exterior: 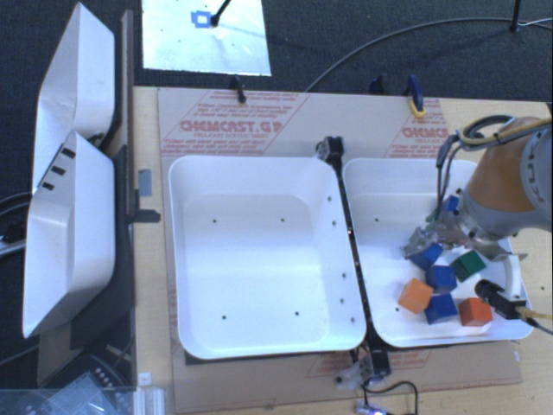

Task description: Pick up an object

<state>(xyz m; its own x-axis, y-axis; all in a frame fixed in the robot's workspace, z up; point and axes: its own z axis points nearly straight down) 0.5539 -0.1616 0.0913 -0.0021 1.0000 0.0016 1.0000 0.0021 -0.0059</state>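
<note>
Arm (505,184) over right bin (380,188), gripper (425,242) low at blue block (426,256) near bin's right edge; grip state can't tell. Reach step, likely needs close and lift. Orange cube (416,296), green block (468,264) nearby

A cluster of small blocks lies in the right-hand white bin (380,188), toward its near right corner. A blue block (425,255) sits at the top of the group, with a second blue block (441,277) just below it and a third blue block (441,309) nearer the front rim. A green block (468,264) lies tilted to their right. An orange block (416,296) rests on the left, and a darker orange-red block (474,312) on the right.
</note>
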